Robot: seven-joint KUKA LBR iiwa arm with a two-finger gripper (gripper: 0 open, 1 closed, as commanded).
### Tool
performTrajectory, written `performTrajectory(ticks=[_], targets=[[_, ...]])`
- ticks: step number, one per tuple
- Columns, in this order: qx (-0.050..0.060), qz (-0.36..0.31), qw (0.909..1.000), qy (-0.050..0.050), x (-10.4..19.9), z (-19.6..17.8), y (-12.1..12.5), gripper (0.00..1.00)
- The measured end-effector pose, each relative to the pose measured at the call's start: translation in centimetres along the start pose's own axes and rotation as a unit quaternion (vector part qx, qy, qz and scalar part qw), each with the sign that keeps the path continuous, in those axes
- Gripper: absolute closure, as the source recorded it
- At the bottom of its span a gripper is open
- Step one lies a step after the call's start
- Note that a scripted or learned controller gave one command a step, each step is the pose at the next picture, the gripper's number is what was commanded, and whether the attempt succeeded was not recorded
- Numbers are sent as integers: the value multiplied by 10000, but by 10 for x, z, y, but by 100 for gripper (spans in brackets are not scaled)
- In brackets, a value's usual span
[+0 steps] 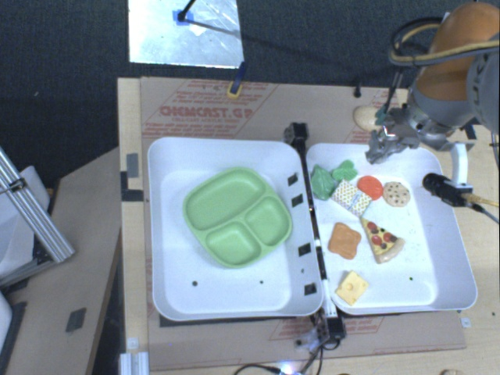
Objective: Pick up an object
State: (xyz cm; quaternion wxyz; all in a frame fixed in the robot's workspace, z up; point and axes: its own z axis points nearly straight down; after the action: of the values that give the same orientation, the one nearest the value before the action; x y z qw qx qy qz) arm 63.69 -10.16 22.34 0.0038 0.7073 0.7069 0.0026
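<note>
Hovering over the far edge of the right bin (445, 287), the tool (380, 148) is hanging from the grey arm (453, 69) that is reaching in from the right; whether it is wide or narrow, I cannot tell, and nothing is showing in its grasp. Below it, the toy food is lying loose on the bin floor. A green leafy piece (328, 180) is sitting nearest the divider, with a red tomato slice (370, 187) and a chocolate-chip cookie (396, 194) lying to its right. A patterned white block (351, 199) is resting just beside the tomato slice. Nearer the camera, a brown toast-like piece (344, 241) and a pizza slice (382, 239) are lying side by side, and a yellow cheese wedge (351, 288) is sitting apart from them by the near edge. The left bin (168, 209) is carrying a green divided plate (237, 216). Both bins are resting on the table (203, 108).
</note>
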Motion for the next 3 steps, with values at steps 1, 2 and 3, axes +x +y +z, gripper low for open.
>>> performTrajectory(ticks=[1,2,3], targets=[[28,-14,10000,7,0,-2,1,100],[29,-57,10000,21,60,-9,9,100],[25,-42,10000,13,79,-12,17,100]])
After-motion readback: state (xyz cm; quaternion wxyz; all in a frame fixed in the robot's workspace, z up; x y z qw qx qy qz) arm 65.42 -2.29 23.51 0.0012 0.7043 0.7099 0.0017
